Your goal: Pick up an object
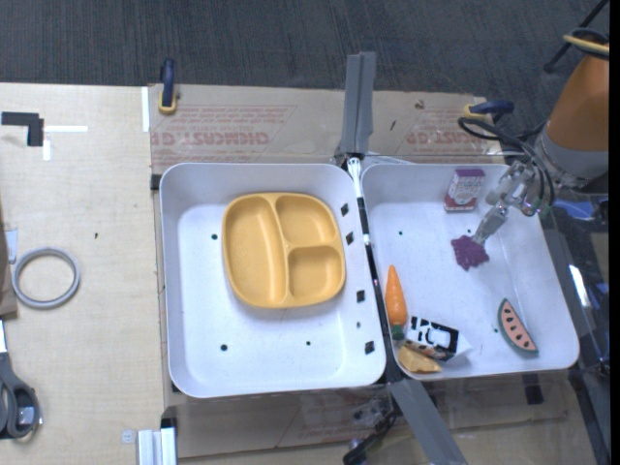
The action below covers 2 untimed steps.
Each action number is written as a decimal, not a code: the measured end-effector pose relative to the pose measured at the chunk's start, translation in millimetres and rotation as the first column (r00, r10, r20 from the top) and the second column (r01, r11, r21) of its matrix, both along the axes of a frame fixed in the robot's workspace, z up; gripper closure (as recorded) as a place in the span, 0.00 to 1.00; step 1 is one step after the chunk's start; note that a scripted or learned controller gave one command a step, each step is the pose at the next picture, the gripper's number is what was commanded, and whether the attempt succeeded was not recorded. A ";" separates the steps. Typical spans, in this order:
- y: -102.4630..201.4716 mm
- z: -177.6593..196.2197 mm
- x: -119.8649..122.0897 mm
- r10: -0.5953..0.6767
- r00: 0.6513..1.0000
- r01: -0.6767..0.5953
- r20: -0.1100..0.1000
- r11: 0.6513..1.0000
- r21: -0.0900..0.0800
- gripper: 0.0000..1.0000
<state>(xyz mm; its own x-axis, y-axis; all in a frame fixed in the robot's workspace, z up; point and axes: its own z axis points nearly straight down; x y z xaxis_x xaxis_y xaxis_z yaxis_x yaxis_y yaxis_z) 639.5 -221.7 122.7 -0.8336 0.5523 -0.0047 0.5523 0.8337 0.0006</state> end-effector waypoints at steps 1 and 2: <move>25.4 -30.4 -36.0 0.056 0.998 -0.056 -0.002 0.998 0.001 0.00; 19.5 -29.5 2.7 -0.046 0.999 0.046 -0.004 0.999 0.001 0.00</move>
<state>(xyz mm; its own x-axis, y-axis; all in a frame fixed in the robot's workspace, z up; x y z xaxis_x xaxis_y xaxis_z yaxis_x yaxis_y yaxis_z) 642.3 -202.2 93.2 -0.8072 0.5903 -0.0007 0.5903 0.8072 -0.0012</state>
